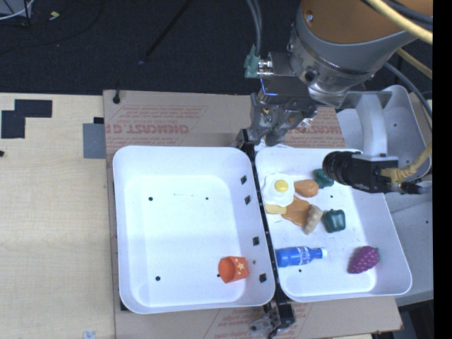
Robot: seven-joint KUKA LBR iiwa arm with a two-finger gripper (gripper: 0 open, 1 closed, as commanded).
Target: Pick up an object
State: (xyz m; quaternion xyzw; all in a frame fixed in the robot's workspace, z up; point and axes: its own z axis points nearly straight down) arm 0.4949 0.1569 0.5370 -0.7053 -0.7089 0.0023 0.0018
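We are hovering the tool point(272, 129), whose grip we cannot tell, over the right bin's point(395, 260) far-left corner, so we are judging the nearby fried egg point(279, 191) the easiest, least crowded target.

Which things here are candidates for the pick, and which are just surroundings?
Candidates for the pick:
- orange cup, left bin
- fried egg
- blue bottle
- purple grapes
- green pepper
- gripper, above the bins' far edge

Surroundings:
- left bin
- right bin
- cardboard sheet
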